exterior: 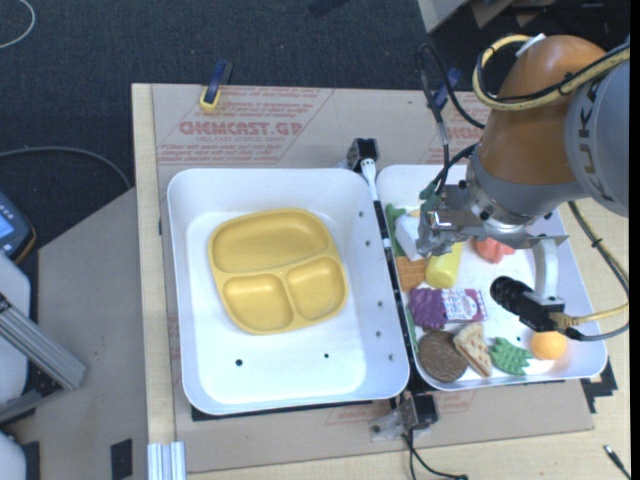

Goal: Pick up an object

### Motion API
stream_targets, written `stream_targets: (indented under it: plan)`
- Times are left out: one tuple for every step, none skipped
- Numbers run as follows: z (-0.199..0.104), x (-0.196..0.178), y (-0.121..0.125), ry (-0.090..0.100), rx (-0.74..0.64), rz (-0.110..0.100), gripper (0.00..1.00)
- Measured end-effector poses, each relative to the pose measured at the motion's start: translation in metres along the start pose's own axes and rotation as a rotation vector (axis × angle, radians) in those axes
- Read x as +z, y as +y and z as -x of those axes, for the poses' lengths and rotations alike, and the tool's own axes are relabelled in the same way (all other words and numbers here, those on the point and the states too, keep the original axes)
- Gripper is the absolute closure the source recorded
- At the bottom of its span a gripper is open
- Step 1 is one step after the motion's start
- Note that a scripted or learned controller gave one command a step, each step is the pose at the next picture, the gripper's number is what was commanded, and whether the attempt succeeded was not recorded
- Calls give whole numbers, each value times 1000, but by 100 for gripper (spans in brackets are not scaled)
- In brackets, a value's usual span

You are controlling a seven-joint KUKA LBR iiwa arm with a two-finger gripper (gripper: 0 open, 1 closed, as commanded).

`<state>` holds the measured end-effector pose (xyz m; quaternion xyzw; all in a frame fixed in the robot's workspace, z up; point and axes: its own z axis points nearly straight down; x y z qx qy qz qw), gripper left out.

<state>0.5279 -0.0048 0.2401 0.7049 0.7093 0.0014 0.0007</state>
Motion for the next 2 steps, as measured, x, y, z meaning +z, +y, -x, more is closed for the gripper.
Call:
stream_targets:
  plan:
    - [-33, 25, 6, 0, 3, -7, 100]
    - [-35, 25, 3, 0, 6, -6, 100]
